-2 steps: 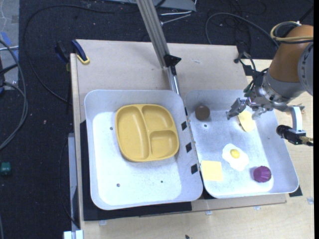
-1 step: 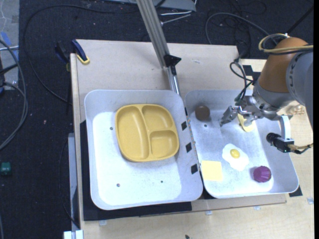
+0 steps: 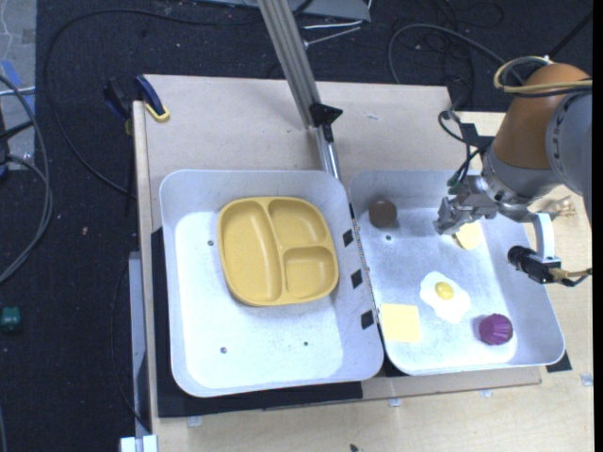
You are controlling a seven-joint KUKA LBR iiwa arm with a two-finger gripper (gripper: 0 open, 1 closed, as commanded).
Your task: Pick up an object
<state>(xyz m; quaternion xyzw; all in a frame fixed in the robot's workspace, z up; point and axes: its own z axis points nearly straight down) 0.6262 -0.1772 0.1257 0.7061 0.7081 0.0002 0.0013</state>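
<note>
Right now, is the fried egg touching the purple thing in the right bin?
Apart. The camera view shows bare white bin floor between the fried egg and the purple thing.

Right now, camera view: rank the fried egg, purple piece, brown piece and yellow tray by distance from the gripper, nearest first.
Gripper is over the right bin's far side.
1. Fried egg, toward the camera from the gripper, and brown piece, to its left: too close to call.
2. Purple piece, right bin's near right corner.
3. Yellow tray, in the left bin, clearly farthest.
</note>
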